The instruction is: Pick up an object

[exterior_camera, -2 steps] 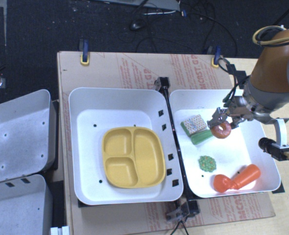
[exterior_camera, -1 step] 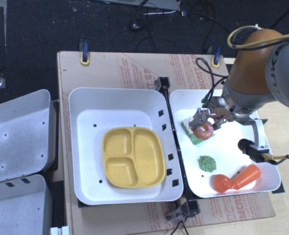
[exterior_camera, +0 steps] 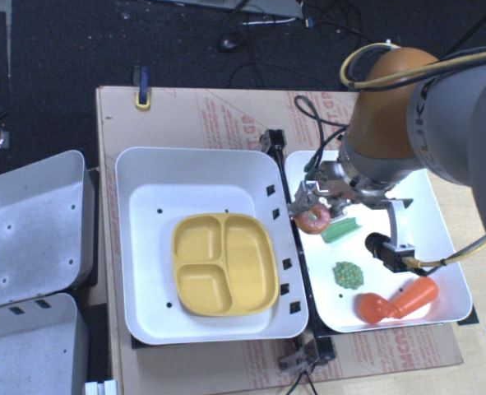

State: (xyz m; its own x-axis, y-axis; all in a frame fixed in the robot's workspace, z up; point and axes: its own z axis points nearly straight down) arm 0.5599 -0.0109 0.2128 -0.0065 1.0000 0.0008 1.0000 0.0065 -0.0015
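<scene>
We see the end effector (exterior_camera: 315, 206) low at the right bin's (exterior_camera: 448, 245) left wall, over a red-and-white round object (exterior_camera: 313, 220); we cannot tell its opening or whether it grips. A green piece (exterior_camera: 340, 230) lies beside it.
</scene>
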